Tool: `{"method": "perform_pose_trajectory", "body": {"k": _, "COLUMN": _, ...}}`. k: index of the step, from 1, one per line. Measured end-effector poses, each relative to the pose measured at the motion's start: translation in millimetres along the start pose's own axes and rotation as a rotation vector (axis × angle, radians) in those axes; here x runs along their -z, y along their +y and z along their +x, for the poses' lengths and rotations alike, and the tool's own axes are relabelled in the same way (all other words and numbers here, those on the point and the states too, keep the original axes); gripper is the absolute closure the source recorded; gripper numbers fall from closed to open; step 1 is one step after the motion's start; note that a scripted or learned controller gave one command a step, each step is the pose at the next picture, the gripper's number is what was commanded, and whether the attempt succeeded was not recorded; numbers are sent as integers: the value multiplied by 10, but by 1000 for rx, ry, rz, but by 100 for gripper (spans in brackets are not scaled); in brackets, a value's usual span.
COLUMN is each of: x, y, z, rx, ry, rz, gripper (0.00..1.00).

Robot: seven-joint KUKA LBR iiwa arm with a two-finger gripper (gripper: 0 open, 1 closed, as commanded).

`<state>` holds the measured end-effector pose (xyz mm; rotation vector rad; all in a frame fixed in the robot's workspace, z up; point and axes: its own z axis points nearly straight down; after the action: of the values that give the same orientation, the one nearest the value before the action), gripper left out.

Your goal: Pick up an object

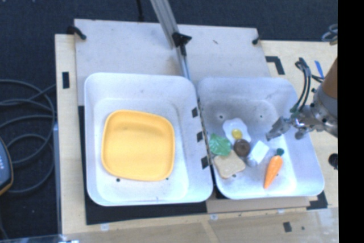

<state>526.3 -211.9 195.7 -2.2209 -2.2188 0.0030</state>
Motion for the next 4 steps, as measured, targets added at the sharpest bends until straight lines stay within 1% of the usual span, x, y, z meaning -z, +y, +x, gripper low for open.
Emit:
{"method": "perform_pose_trajectory", "body": {"k": 1, "x": -426, "y": -13, "z": -48, "rx": 0, "ry": 0, "rz": 0, "gripper": 0}}
{"method": "perform_pose_trajectory", "body": {"k": 2, "x": -302, "y": 1, "z": -47, "rx": 0, "ry": 0, "rz": -5, "gripper": 100}}
{"method": "perform_pose_trajectory", "body": {"k": 3, "x": 325, "y": 22, "z": -32, "rx": 1, "ry": -2, "rz": -9, "gripper": 100}}
{"method": "perform_pose_trajectory", "body": {"k": 4, "x": 836, "y": 29, "z": -39, "rx": 1, "ry": -2, "rz": -8, "gripper": 100}}
